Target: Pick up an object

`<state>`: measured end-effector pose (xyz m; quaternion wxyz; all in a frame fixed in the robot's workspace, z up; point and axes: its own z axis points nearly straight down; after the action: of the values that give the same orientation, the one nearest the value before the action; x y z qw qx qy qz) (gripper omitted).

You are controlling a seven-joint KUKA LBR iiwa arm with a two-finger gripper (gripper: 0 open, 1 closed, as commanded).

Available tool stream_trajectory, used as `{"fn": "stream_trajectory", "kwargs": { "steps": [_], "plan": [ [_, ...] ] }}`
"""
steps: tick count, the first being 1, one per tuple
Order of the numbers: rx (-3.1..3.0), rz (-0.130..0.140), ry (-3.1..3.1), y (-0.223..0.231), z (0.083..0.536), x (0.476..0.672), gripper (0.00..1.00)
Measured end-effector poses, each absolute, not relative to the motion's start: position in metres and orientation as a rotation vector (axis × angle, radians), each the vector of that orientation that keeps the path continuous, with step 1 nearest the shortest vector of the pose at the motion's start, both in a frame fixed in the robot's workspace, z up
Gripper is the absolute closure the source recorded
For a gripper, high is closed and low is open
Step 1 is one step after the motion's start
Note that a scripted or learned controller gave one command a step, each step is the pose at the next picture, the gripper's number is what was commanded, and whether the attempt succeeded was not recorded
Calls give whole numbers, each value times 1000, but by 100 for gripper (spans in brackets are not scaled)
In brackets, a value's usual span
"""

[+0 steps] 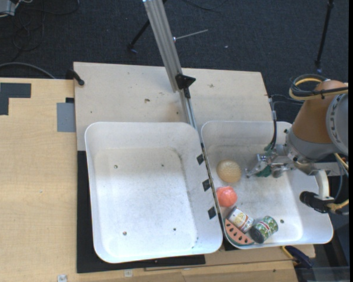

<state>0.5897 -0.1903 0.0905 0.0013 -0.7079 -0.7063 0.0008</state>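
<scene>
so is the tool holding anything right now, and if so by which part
Nothing shows in the tool. It sits low in the right bin, just right of the tan ball, apart from it. Whether it is open or shut cannot be told.

Two bins side by side on surface [129, 93]. Right bin [309, 231]: ball [229, 171] far, tomato [226, 196] behind jar [240, 218], can [264, 228] right of jar, watermelon slice [238, 236] nearest. Tool [260, 168] right of ball.

A pale wooden counter [29, 175] lies left of the two white bins. A lighter board [129, 93] sits behind the bins, with an aluminium rail [165, 37] rising at a slant from its middle. Beyond the board, dark carpet floor [241, 22] carries loose black cables [23, 69].
</scene>
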Motion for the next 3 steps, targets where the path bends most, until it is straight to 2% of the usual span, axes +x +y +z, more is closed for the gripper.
{"fn": "stream_trajectory", "kwargs": {
  "steps": [1,3],
  "plan": [
    [-2224,3,-2213,-191,101,589,100],
    [-2230,-2,-2218,-200,217,585,100]
  ]
}}
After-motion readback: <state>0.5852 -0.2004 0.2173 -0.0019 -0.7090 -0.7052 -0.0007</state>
